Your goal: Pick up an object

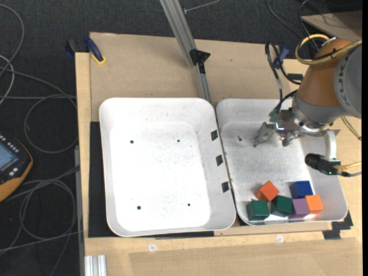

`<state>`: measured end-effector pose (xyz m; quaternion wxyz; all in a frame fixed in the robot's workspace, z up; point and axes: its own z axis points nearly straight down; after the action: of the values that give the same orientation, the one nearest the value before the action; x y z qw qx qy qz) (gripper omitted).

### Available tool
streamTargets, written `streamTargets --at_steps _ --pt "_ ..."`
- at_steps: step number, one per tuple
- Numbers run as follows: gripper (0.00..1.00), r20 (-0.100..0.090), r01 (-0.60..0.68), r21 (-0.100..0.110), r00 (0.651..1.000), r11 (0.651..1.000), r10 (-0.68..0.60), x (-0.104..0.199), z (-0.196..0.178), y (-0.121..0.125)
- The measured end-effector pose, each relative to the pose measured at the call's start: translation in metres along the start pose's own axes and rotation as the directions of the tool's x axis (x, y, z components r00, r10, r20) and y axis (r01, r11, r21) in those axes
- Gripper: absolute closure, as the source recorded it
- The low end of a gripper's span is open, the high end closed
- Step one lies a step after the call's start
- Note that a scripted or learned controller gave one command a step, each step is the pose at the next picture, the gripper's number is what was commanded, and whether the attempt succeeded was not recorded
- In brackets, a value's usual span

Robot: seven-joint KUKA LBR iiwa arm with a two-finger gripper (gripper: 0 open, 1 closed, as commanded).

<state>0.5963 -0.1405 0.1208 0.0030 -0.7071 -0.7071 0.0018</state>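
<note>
Over the right bin (230,119), toward its far half, you see the claw (272,135) hanging above bare white floor, its two dark fingers (261,136) spread apart with nothing between them. Above it your arm (325,85) comes in from the right, its orange band rounded and glossy against the grey casing. The blocks sit well apart from the claw, bunched in the bin's near right corner. The orange cube (267,191) stands tilted, one corner pointing toward the claw. Just beside it are two dark green cubes (259,210), squarer to the bin wall, and a purple cube (301,207) touching them. A blue cube (301,188) and a second, smaller orange block (314,202) close the cluster on the right. All look like plain matte blocks with sharp edges and no clear long axis; the row as a whole runs along the near wall. The bins are smooth white plastic with rounded corners, speckled with fine dark flecks. The left bin (115,131) shows four small dark dots on its floor. Both rest on a pale wooden bench (149,56), with a metal rail (178,22) slanting across its far side.
</note>
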Motion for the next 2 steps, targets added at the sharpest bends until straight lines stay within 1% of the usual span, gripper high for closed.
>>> streamTargets --at_steps 1,2 --pt "0.0 0.0 0.0 -0.002 1.0 1.0 0.0 0.001 0.023 0.0" --pt "1.0 0.0 0.0 -0.008 1.0 1.0 0.0 0.001 0.01 0.001"
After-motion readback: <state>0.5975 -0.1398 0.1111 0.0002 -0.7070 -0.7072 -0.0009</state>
